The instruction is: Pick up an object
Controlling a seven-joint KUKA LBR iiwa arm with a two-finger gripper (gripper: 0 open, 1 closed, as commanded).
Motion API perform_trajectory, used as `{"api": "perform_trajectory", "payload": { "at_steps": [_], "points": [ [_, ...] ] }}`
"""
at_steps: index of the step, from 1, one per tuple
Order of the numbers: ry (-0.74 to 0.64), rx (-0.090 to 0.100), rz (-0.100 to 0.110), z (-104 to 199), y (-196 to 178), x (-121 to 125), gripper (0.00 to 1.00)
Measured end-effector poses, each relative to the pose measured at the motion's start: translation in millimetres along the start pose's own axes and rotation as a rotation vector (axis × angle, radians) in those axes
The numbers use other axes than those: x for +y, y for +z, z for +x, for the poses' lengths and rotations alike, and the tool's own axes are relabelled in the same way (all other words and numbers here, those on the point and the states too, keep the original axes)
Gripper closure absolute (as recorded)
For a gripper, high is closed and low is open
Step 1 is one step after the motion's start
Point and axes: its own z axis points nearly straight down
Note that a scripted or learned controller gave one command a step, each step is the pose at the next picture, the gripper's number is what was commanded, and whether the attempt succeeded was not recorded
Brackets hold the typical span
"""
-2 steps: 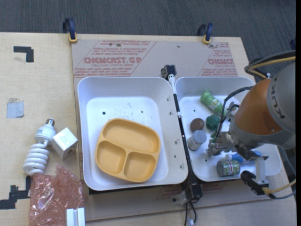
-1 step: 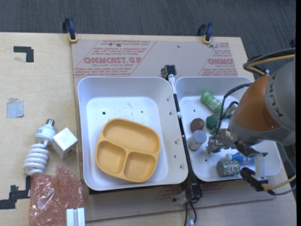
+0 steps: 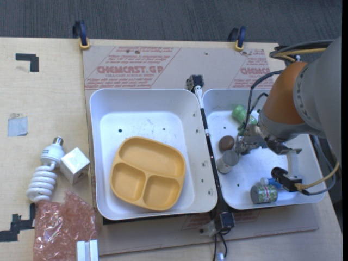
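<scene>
My gripper (image 3: 246,143) hangs low over the middle of the right bin (image 3: 304,200), beneath the grey wrist with its orange band. A brown round object (image 3: 226,143) lies just to its left. A small grey cylinder (image 3: 228,161) sits below and left of it, close to the bin's left wall. A green object (image 3: 238,113) lies beyond the gripper toward the back of the bin, partly hidden by the wrist. A small can with a green and blue label (image 3: 264,193) lies near the bin's front edge. No object visibly sits in the gripper.
The left bin (image 3: 103,107) holds a yellow divided plate (image 3: 147,173). On the bench left of the bins lie a spiral light bulb (image 3: 45,174), a white cube (image 3: 75,163) and a red bubble-wrap bag (image 3: 62,230). The arm covers the right bin's right side.
</scene>
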Motion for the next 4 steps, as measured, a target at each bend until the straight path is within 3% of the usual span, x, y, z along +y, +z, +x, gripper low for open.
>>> {"api": "perform_trajectory", "payload": {
  "at_steps": [1,2,3,4],
  "points": [
    [-0.001,0.000,0.000,-18.7,-0.2,66.8,0.00],
    [0.001,0.000,0.001,-3.3,-0.1,44.0,0.00],
    [-0.001,0.000,0.000,-34.7,-0.4,104.2,0.00],
    [0.003,0.000,0.001,-5.4,0.1,28.6,0.00]
  ]
}}
